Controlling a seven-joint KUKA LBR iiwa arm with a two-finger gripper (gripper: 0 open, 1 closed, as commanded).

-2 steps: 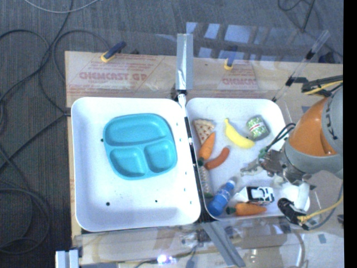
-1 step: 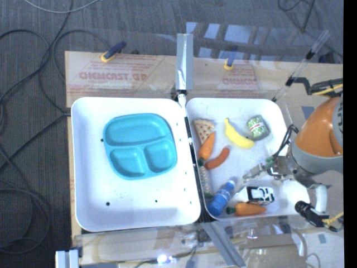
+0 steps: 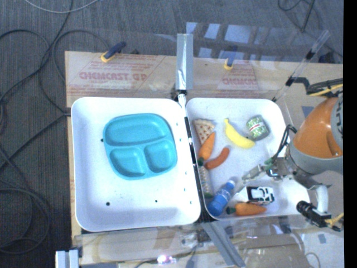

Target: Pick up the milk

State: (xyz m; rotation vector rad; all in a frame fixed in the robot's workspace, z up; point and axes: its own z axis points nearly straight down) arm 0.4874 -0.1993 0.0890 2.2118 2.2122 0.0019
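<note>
The milk (image 3: pixel 260 194) is a small black-and-white carton lying near the front right of the right bin (image 3: pixel 234 106). My gripper (image 3: pixel 261 172) hangs over that bin just behind the carton, coming off the grey wrist with the orange band (image 3: pixel 319 134) at the right. Nothing shows held in it. The carton rests on the bin floor, with an orange carrot (image 3: pixel 250 209) in front of it and a blue bottle (image 3: pixel 222 197) to its left.
The right bin also holds a yellow banana (image 3: pixel 239 135), a green can (image 3: pixel 257 127), a waffle-like wedge (image 3: pixel 203 128), a second carrot (image 3: pixel 207 146) and a sausage (image 3: pixel 217 157). A blue divided plate (image 3: pixel 140 145) lies in the left bin (image 3: pixel 89 205).
</note>
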